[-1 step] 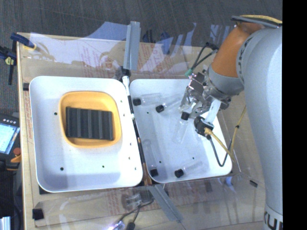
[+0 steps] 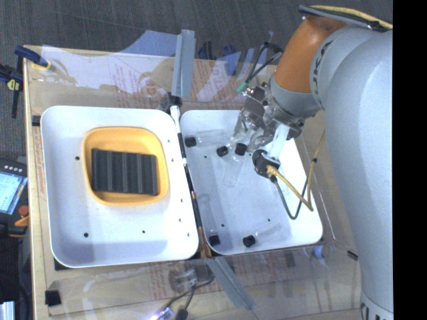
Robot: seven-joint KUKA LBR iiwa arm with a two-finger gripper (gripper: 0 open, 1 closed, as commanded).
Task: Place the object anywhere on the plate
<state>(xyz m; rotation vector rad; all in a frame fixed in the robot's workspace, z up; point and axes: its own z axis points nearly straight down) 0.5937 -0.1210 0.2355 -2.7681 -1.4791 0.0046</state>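
A yellow plate (image 2: 125,141) with a raised rim lies in the left white bin (image 2: 67,225). A dark grey ribbed object (image 2: 125,171) rests flat on the middle of the plate. My gripper (image 2: 239,141) hangs over the upper part of the right white bin (image 2: 293,225), well to the right of the plate and apart from the ribbed object. I see nothing held at its tip.
Small black knobs (image 2: 222,151) dot the floor of the right bin, some near its front edge (image 2: 248,241). A yellow cable (image 2: 293,195) loops down from the wrist over that bin. The arm's grey body covers the bench's right side. A divider (image 2: 187,179) separates the bins.
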